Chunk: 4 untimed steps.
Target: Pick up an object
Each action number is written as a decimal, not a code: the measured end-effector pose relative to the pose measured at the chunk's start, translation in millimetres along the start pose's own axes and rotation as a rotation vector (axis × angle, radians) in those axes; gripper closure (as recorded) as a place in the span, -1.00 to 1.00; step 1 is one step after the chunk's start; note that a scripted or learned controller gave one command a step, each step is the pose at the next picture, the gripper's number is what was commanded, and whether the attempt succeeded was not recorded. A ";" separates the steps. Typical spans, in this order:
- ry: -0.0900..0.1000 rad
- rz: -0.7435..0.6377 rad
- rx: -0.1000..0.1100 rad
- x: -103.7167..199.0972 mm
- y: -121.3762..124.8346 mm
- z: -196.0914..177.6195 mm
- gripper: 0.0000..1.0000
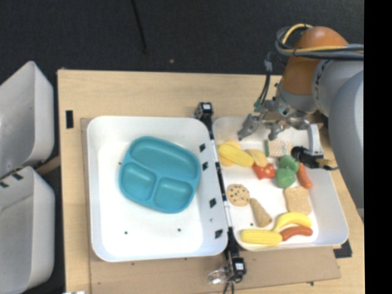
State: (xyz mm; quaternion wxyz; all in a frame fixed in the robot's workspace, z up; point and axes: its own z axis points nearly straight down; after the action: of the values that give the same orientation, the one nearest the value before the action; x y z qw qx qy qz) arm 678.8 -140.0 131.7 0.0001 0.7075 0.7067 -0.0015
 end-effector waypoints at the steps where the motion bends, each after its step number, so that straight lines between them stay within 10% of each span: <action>1: 0.000 0.000 -0.001 -0.7 0.1 31.9 -1.00; 2: -0.001 0.000 -0.007 -1.6 1.6 18.3 1.00; 4: 0.000 -0.002 -0.011 -5.0 6.6 -107.3 1.00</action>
State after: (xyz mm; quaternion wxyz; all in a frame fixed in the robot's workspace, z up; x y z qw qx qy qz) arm 685.6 -144.7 239.0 0.0040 0.7066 0.7076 0.0023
